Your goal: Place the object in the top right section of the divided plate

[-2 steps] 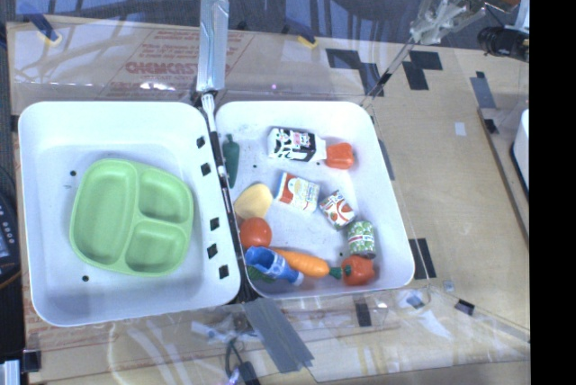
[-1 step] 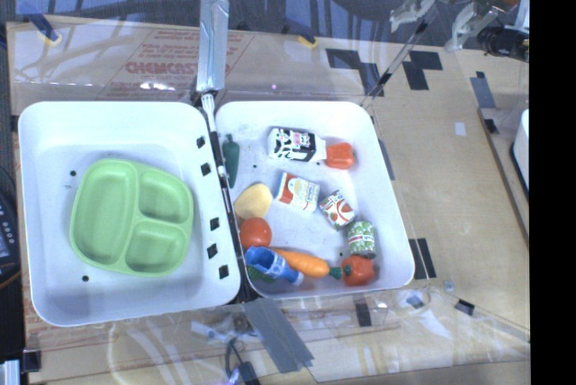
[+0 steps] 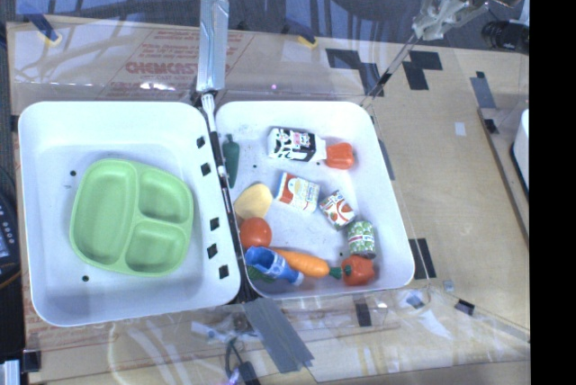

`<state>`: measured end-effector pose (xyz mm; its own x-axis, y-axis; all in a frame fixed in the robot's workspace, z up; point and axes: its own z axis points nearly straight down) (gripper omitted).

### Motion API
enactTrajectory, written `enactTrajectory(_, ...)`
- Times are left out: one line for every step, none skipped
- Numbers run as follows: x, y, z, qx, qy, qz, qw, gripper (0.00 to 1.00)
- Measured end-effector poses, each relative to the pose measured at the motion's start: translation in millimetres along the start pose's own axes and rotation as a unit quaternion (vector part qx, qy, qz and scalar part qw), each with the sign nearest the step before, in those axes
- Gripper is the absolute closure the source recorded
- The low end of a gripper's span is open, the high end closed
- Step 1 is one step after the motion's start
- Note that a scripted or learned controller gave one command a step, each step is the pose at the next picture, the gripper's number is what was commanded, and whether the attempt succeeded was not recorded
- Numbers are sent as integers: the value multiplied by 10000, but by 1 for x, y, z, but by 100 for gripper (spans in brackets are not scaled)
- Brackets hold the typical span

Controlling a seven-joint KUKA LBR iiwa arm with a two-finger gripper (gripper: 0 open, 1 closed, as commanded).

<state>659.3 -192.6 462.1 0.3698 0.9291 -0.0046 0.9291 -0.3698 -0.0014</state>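
toy food waiting in the right bin, green plate in the left, arm parked up by the far right corner.

from the camera view, the gripper [image 3: 447,10] hangs above the bench beyond the right bin's [image 3: 389,185] far right corner, carrying nothing; whether it is released or clenched i cannot tell. which object is meant is unclear: a milk carton [image 3: 293,143], juice box [image 3: 298,192], carrot [image 3: 301,263], tomato [image 3: 255,232], lemon [image 3: 253,200], two small cans [image 3: 349,225], a blue bottle [image 3: 270,264] and more. all look light, hard plastic, likely slippery; the boxes offer flat sides to pinch, the round ones may roll. the pieces along the near edge touch and overlap. the divided plate [image 3: 133,215] sits mid left bin [image 3: 45,284].
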Motion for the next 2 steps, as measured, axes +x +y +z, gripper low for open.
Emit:
enactTrajectory(2,0,-10,2,-7,-41,10000,100)
enactTrajectory(87,-37,161,28,12,-1390,9903,100)
